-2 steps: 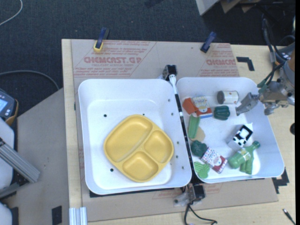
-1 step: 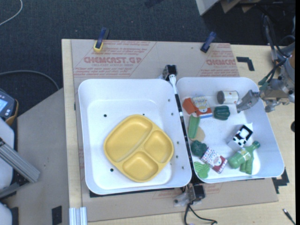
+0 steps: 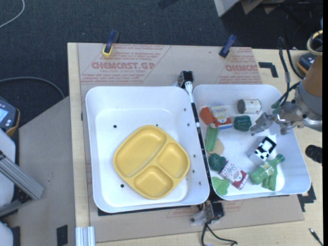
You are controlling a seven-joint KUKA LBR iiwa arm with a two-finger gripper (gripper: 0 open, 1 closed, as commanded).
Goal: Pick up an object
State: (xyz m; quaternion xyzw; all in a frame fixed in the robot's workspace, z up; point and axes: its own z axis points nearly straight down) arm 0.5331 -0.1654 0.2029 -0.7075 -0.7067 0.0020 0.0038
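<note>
I see the bench [image 3: 154, 60], covered in brown printed board, carrying two shallow white bins side by side. The right bin [image 3: 302, 163] sits directly beneath the jaws; the left bin [image 3: 97, 137] lies well off to their far side. Two clamps [image 3: 109, 44] pin the board's back edge.

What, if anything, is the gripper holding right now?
Nothing: the two-finger gripper hangs open over the right white bin, above the black-and-white toy.

Count: 2 white bins [image 3: 97, 104]; 1 yellow divided plate [image 3: 151, 161]; roughly 10 small items in right bin [image 3: 292, 181], overlapping, exact count uncertain.
</note>
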